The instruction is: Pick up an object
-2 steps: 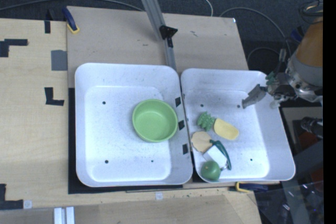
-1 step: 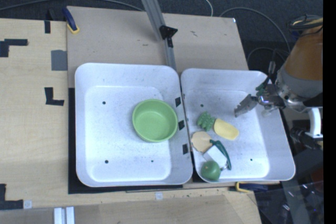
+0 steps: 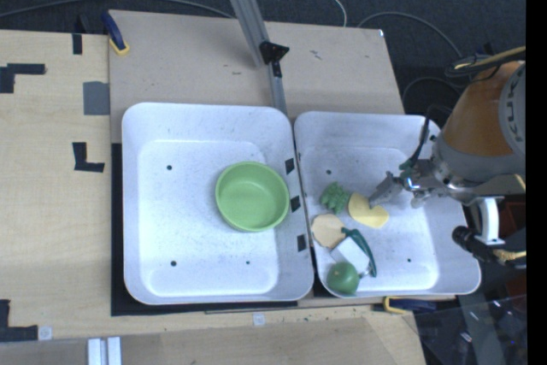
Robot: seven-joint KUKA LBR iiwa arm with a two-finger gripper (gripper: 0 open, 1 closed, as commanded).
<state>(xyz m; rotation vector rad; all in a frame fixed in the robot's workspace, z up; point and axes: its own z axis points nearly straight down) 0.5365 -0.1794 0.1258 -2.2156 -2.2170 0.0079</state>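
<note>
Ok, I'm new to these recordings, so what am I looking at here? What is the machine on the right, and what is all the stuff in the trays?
This is one camera fixed above a bench, looking down at a slant. The grey and orange shape on the right is a robot arm; its gripper reaches into the right bin. Its job is to pick something up. The left bin has a green bowl. The right bin has small toys: a green leafy piece, a yellow piece next to the gripper tip, a tan round piece, a white and green item and a green ball. I cannot tell that anything is held.
</note>
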